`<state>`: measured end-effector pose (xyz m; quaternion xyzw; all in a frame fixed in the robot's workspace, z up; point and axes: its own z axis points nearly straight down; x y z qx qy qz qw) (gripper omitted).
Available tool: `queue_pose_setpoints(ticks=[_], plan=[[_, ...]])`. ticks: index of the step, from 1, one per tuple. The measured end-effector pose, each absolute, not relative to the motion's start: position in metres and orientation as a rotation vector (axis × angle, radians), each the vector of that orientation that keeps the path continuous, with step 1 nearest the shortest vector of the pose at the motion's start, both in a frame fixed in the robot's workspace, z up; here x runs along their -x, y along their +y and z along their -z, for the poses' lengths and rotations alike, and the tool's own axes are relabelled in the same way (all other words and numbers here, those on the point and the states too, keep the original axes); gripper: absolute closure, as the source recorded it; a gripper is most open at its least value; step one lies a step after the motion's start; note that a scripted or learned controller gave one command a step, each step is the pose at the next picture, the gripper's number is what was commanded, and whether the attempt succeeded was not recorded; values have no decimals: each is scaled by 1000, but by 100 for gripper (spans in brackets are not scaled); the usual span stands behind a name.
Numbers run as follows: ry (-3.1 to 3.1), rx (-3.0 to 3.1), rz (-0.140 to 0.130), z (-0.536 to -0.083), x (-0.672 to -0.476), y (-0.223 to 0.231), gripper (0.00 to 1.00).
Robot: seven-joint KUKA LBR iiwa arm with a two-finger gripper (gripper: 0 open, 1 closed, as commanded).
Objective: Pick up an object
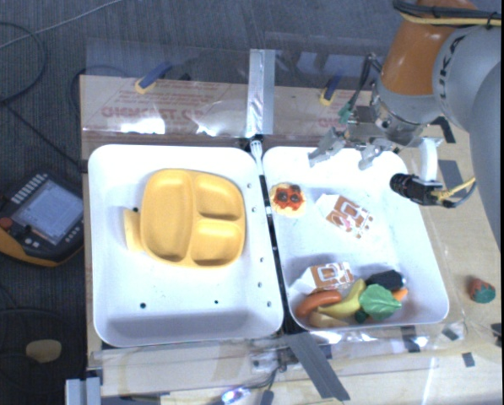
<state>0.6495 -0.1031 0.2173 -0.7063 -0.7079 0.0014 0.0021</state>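
Hand (pixel 348 153) spread apart, seemingly bare, over right bin's (pixel 420 226) far edge, toy pile (pixel 353 294) well nearer the camera

Arm (pixel 454 49) is cut off at top & right edge. Toys in pile (pixel 353 298) hide each other, can't tell which.

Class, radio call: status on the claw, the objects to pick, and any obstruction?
Claw open, above the right bin's far edge, holding nothing. Toys piled at near edge; two items mid-bin. Yellow tray in left bin. Nothing blocking.
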Motion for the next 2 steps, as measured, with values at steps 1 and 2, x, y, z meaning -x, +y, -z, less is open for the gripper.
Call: queue_pose_setpoints(ticks=[1,2], plan=[[-2236,2204,0,-92,-610,-148,0],[-2098,2333,-2,-97,-563,-191,0]])
